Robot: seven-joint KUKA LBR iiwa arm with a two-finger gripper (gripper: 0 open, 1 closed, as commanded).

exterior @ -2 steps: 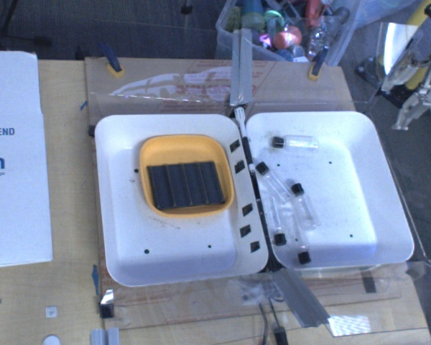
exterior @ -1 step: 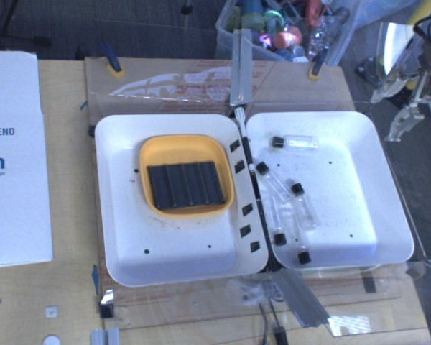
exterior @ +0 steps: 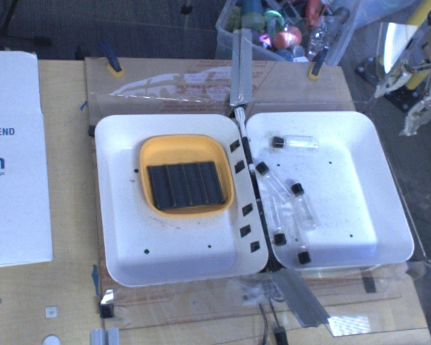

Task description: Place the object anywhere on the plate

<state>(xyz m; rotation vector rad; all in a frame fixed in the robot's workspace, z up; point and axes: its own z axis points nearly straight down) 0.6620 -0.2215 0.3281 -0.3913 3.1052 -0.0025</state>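
A yellow plate (exterior: 152,152) lies in the left white bin (exterior: 122,243), toward its back. A dark ribbed rectangular block (exterior: 185,185) rests flat on the plate. In the right white bin (exterior: 359,214) lie several clear plastic vials with black caps: one near the back (exterior: 294,143), others in the left half (exterior: 276,192), and one at the front (exterior: 302,257).
A white cardboard box (exterior: 11,157) stands on the bench at the left. A clear tub of colourful items (exterior: 287,16) sits behind the bins. A metal divider (exterior: 241,77) runs between the bins. Metal equipment (exterior: 409,70) stands at the far right.
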